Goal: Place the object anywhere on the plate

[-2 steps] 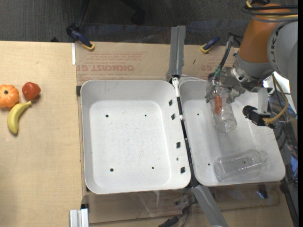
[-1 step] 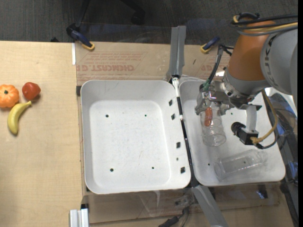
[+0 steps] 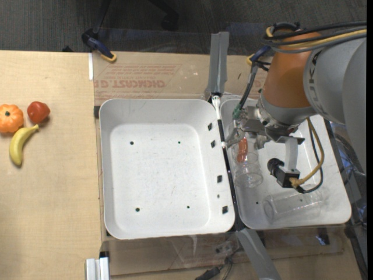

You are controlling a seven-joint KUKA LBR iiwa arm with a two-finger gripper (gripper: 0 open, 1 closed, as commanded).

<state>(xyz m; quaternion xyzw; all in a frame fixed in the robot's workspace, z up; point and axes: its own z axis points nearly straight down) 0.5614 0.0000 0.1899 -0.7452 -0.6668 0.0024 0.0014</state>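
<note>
One pass over the camera view: reading mirrored red print on brown cardboard [image 3: 140, 77], not making it out. Finding the gripper [image 3: 245, 134] hanging in the glossy white right bin [image 3: 341, 206], grip impossible to tell, just above the clear, orange-banded bottle [image 3: 245, 167] lying there.

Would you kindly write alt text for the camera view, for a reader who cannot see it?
A grey and orange robot arm reaches over the right white bin, its gripper above clear plastic items lying there. The left white bin sits beside it, and toy fruit lies on the bench at far left.
</note>
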